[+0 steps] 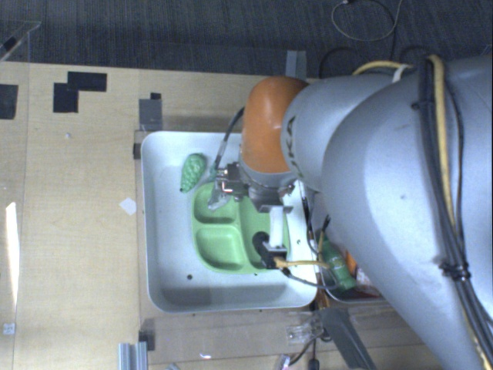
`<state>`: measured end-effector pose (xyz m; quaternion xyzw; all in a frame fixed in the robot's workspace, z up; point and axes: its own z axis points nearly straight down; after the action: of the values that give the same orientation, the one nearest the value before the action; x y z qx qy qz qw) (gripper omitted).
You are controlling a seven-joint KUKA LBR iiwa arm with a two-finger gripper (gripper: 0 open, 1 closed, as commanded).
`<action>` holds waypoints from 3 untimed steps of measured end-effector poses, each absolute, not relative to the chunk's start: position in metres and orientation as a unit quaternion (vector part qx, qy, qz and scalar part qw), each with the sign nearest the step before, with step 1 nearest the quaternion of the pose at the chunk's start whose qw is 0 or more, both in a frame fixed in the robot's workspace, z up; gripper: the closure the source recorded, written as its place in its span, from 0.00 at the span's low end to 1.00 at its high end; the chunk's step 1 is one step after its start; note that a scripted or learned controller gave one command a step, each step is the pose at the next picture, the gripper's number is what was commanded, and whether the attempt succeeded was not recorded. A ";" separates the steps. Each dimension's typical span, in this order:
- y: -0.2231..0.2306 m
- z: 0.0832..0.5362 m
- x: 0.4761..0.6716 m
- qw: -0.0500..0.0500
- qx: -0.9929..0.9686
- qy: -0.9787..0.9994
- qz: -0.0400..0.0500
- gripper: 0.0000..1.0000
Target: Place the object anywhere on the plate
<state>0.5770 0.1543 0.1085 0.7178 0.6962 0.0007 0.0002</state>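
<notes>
A light green divided plate (219, 249) lies in the left white bin (166, 230). A darker green, bumpy, oval object (192, 172) rests on the bin floor just past the plate's upper left corner, touching or nearly touching its rim. My gripper (220, 190) hangs over the plate's upper left compartment, just right of the bumpy object. The wrist and orange band (269, 133) cover the plate's right side. I see nothing held in the gripper.
The big grey arm (400, 206) hides nearly all of the right bin. A green item (337, 272) and an orange one (351, 262) peek out beneath it. Bare bin floor lies left of and below the plate.
</notes>
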 end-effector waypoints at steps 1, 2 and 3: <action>0.117 0.107 0.548 0.000 0.728 0.685 0.006 0.00; 0.141 0.120 0.550 -0.007 0.721 0.692 0.021 1.00; 0.126 0.195 0.520 0.001 0.718 0.696 0.002 1.00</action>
<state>0.5200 0.1262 0.1947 0.7177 0.6964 0.0019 0.0011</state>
